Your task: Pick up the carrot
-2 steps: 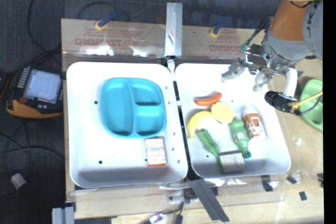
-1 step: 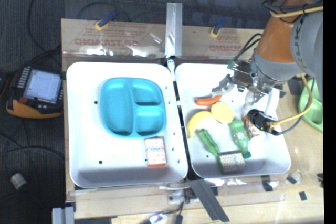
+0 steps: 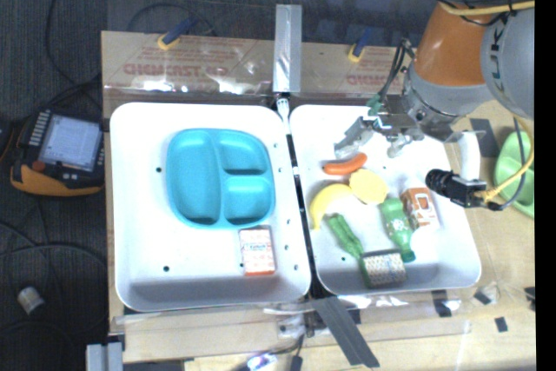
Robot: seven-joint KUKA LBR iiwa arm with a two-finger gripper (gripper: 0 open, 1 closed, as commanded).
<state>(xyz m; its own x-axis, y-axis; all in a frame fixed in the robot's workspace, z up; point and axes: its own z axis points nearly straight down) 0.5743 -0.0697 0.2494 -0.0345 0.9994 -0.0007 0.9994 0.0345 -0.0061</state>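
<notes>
As the grey KUKA arm (image 3: 473,30) with its orange band reaches in from the right, its two-finger gripper (image 3: 375,136) hangs over the far part of the right-hand white bin (image 3: 460,261), fingers spread apart and nothing between them. The carrot (image 3: 345,163) — a short orange piece lying roughly crosswise — rests on the bin floor just below the left finger (image 3: 354,135), close to it, though contact cannot be judged from this angle.

Just in front of the carrot lies a round yellow piece (image 3: 368,186), touching a banana (image 3: 323,202) at its left. Nearer the camera sit two green bottles — one (image 3: 344,235) leaning beside the banana, the other (image 3: 398,230) to its right — with a small orange-and-white carton (image 3: 420,207) next to the latter and a grey mesh-textured block (image 3: 383,268) at the bin's near edge.

The left-hand bin (image 3: 139,265) holds a turquoise divided plate (image 3: 220,175) and, in front of it, a small red-and-white box (image 3: 257,251). A handheld control pendant (image 3: 59,152) lies on the floor to the left of the bench.
</notes>
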